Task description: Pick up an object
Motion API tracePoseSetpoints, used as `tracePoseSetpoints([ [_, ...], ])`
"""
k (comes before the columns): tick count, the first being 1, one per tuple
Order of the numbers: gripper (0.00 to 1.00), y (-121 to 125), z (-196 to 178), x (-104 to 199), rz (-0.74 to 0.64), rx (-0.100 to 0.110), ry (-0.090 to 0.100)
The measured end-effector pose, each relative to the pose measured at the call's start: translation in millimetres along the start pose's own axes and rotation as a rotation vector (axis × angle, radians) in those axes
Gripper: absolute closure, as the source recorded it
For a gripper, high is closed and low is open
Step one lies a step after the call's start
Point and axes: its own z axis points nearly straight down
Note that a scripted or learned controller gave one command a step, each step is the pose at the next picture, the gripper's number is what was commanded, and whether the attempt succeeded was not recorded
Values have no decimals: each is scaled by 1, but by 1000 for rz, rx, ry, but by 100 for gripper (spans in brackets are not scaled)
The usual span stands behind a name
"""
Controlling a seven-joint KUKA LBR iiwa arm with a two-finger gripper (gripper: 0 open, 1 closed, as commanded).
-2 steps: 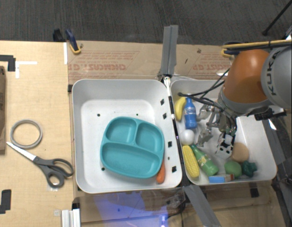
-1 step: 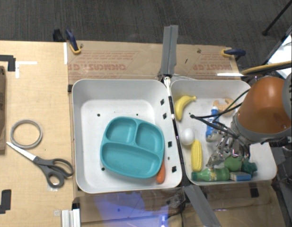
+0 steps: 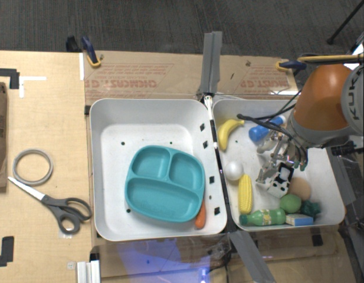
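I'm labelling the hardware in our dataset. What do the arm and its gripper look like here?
The arm is a rounded grey shell with a broad, glossy orange band above the wrist. Dark lettering, cut off at the picture's edge, sits on the grey part. Thin black cables loop out from the wrist toward the gripper, which is a slim, silvery bare-metal linkage.

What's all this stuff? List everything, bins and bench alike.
Left bin: one, white, bench centre
Right bin: one, white, beside it
Divided plate: one, teal, left bin
Carrot: one, orange, left bin
Banana: one, yellow, right bin
Corn cob: one, yellow, right bin
Ball: one, white, right bin
Bottle: one, green, right bin
Round fruit: one, green, right bin
Egg: one, tan, right bin
Toy: one, blue, right bin
Scissors: one pair, grey handles, bench left
Tape roll: one, grey, bench left
Arm: one, grey and orange, over right bin
Pincer: one, metallic, above right bin
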Motion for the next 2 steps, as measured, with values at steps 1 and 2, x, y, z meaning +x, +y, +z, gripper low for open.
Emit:
tracePoseSetpoints([
  [1,100,0,-10,-1,-2,1,-4],
  [2,0,1,-10,-1,-2,1,-4],
])
